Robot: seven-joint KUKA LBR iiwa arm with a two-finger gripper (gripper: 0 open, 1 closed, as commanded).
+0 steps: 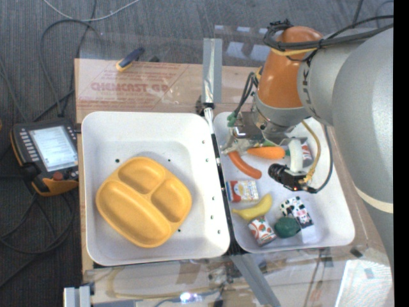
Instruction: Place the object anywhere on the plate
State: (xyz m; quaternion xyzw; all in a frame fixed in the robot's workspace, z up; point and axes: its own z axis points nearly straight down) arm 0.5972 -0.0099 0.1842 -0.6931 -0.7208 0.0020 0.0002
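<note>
A yellow plate [144, 201] with three compartments lies in the left bin [102, 130], tilted a little and with nothing on it. My gripper [238, 141] hangs low over the back left of the right bin [332, 226], under the orange wrist band. Just below it lie an orange-red sausage [246, 165] and an orange carrot [266, 151]. Further forward sit a small carton [243, 190], a yellow banana [253, 208], a small can [262, 230], a green lump [287, 227] and a black-and-white cow-patterned item [296, 210]. The wrist hides what lies directly beneath it.
The big grey arm covers the right side of the right bin. A metal divider rail [218, 171] runs between the bins. A teach pendant [46, 153] lies left of the bench. Cardboard [137, 91] and a blue-yellow tool [130, 58] lie behind the left bin.
</note>
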